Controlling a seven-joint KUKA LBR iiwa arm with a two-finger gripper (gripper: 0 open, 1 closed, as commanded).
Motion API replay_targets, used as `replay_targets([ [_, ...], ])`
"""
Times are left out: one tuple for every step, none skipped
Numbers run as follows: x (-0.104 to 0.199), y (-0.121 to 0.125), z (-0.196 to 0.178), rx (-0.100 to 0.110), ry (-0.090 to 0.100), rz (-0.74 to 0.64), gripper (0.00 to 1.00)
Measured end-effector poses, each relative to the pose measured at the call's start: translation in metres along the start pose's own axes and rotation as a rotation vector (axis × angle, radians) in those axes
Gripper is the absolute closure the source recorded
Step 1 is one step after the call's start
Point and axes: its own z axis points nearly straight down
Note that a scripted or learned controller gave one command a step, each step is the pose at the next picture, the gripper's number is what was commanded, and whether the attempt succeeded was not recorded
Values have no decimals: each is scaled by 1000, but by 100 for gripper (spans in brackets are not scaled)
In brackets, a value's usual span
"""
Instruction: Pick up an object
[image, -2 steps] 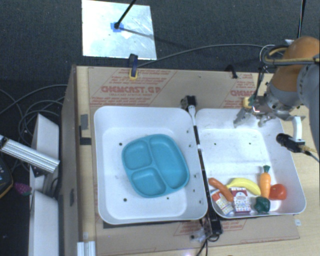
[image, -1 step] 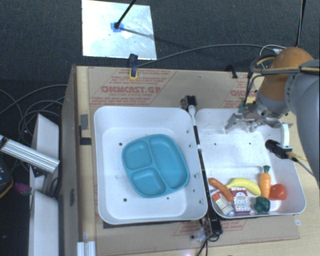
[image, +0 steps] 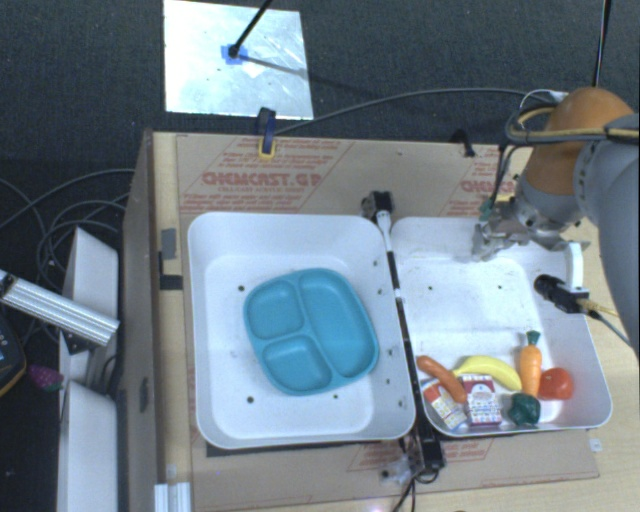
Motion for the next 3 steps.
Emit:
replay_targets([
  [0,1,-11,-3,-1,-3,100],
  [-1,2,-23,-7,-3,-5,100],
  [-1,3,-34,-10,-4,-7,100],
])
